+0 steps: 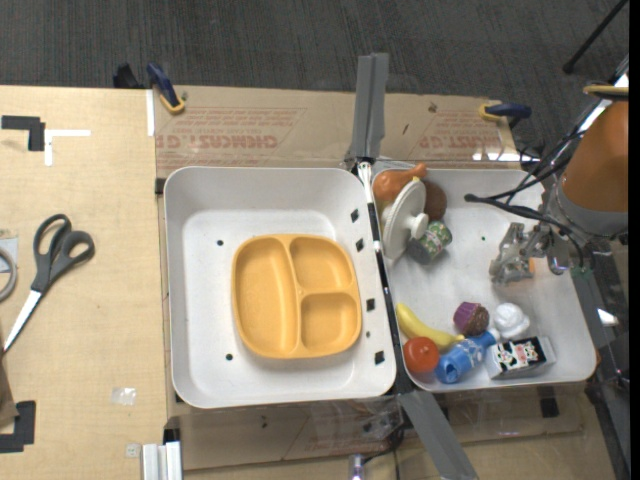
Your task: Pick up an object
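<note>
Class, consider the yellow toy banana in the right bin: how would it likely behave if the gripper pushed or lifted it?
The yellow toy banana looks smooth and glossy, so it may slip between fingers. Its curved shape would probably pivot or roll when pushed. It lies against the round red ball, which might roll off if nudged.

You are looking at a robotics lab bench, not a home or a kitchen. The plywood tabletop [80, 348] carries black tape marks at its left, and scissors [45, 263] lie loose on it. Two white bins [190, 368] sit side by side, held against a flattened cardboard sheet [260, 128] that blue clamps [165, 86] pin at the far edge. A grey bar [370, 103] runs between the bins. Toy food and small toys [470, 338] fill the right bin, a yellow divided tray [297, 295] the left. Dark carpet [250, 18] lies beyond, and cables [530, 173] trail at the right beside the orange-banded arm [600, 163].
</note>
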Controlling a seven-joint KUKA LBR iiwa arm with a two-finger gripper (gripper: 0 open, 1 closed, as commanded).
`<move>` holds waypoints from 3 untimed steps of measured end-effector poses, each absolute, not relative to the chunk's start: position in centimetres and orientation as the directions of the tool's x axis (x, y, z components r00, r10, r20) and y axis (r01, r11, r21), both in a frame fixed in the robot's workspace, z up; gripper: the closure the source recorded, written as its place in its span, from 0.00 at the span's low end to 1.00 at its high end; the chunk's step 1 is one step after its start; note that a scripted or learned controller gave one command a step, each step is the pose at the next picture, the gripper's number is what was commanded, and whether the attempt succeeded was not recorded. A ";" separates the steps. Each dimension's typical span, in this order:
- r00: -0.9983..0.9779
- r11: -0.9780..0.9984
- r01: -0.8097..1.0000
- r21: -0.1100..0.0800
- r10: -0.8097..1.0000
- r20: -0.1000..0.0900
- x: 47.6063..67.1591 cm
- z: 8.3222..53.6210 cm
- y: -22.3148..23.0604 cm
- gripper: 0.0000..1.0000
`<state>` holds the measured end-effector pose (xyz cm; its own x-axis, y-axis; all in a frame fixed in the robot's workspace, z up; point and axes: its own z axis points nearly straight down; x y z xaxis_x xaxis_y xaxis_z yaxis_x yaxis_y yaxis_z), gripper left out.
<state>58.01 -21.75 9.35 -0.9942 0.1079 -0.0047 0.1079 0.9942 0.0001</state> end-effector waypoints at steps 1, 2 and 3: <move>-0.804 0.804 -0.595 -0.001 -0.595 -0.004 54.7 9.3 -19.1 1.00; -0.805 0.805 -0.593 -0.001 -0.593 -0.005 59.1 20.0 -11.3 1.00; -0.334 0.334 -0.943 -0.003 -0.943 -0.005 60.1 16.1 -16.6 1.00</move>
